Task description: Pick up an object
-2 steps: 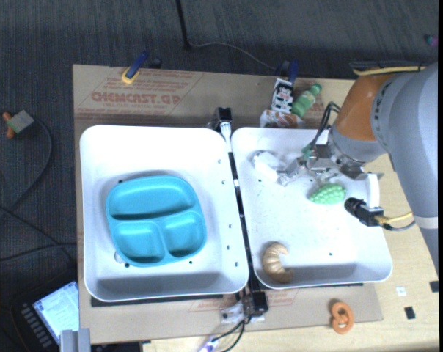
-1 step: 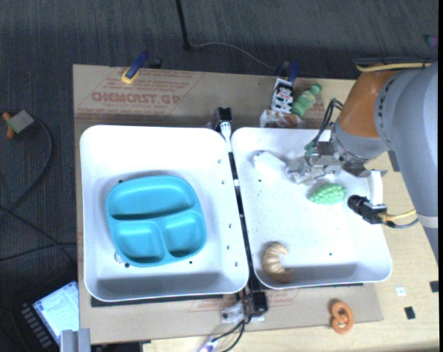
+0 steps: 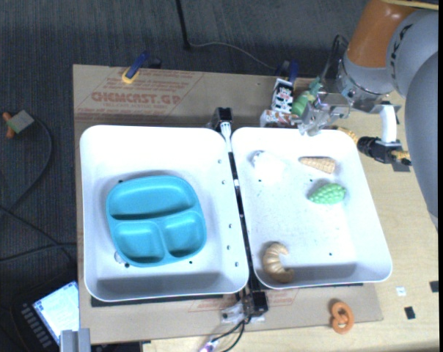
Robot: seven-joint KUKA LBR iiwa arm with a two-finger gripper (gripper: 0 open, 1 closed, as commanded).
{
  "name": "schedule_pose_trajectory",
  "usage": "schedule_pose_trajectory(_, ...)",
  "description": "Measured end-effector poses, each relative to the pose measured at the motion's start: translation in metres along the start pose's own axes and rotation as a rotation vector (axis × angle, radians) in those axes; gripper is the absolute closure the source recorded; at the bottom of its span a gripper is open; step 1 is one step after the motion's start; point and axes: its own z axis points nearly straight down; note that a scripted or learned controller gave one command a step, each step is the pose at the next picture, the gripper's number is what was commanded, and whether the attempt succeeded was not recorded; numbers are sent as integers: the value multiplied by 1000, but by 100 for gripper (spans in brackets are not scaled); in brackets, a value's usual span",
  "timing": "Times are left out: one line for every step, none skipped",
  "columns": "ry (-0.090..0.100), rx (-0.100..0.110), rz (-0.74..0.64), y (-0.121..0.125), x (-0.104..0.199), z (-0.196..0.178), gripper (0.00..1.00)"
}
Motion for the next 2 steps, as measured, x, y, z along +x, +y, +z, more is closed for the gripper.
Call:
schedule_pose_trajectory(2, 2, 0, -33, 57, -18, 100)
schedule_pose_trajectory(1, 3, 1, -33, 57, -18, 0)
